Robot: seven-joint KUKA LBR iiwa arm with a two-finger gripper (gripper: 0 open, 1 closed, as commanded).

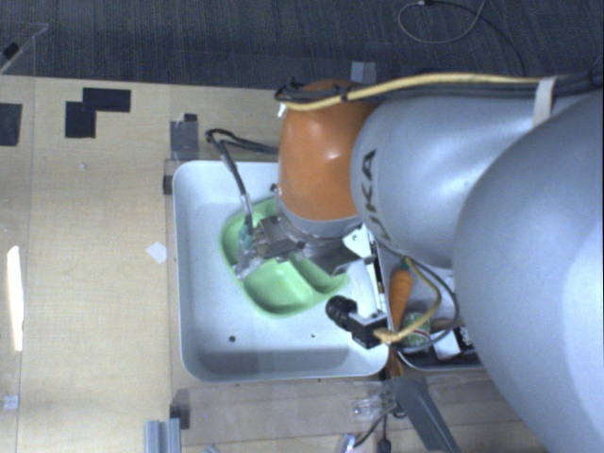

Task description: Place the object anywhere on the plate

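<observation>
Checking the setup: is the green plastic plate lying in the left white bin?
Yes, the green plastic plate lies in the left white bin.

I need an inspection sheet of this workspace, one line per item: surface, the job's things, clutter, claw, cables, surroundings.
Surface: wooden bench bearing a shallow white bin; black markings near the bench's far-left edge.
Job's things: green plate lies in the white bin, partly covered by the arm; an orange carrot-like object sits to the plate's right, off the plate.
Clutter: nothing seen.
Claw: the claw is over the plate's left part; whether it holds anything cannot be told.
Cables: a yellow cable runs along the arm; a black cable loops down to the wrist; a thin wire lies on the floor.
Surroundings: dark carpet beyond the bench.
</observation>
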